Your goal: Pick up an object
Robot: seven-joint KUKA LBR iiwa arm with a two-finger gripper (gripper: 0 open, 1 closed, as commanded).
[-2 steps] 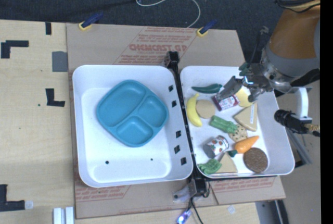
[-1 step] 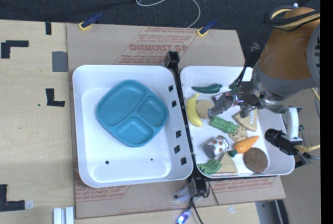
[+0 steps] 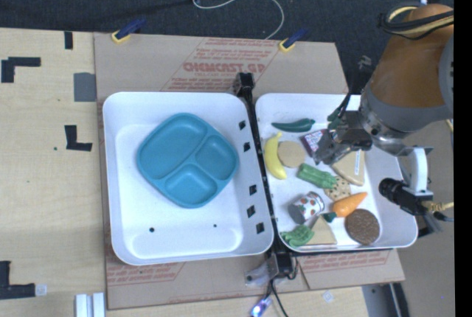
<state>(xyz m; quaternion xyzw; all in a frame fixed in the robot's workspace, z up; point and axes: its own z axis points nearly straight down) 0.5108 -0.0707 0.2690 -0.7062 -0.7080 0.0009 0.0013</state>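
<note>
My gripper (image 3: 333, 150) hangs over the middle of the right bin (image 3: 383, 238), its dark fingers pointing down just above a purple packet (image 3: 315, 138) and a tan piece (image 3: 350, 169). Below it lie a green pickle-like toy (image 3: 316, 176), a yellow banana (image 3: 274, 158), a beige round piece (image 3: 290, 154), a green chili (image 3: 293, 124), an orange carrot (image 3: 346, 204), a brown cookie (image 3: 362, 225), a grey-and-white toy (image 3: 305, 206) and a green leafy item (image 3: 299, 236). I see nothing clearly held between the fingers.
The left bin (image 3: 125, 234) holds a blue divided plate (image 3: 187, 159). A black divider clip strip (image 3: 254, 161) runs between the bins. The arm's orange band (image 3: 417, 50) and grey body cover the right bin's far right corner. A cable (image 3: 236, 2) lies behind the bench.
</note>
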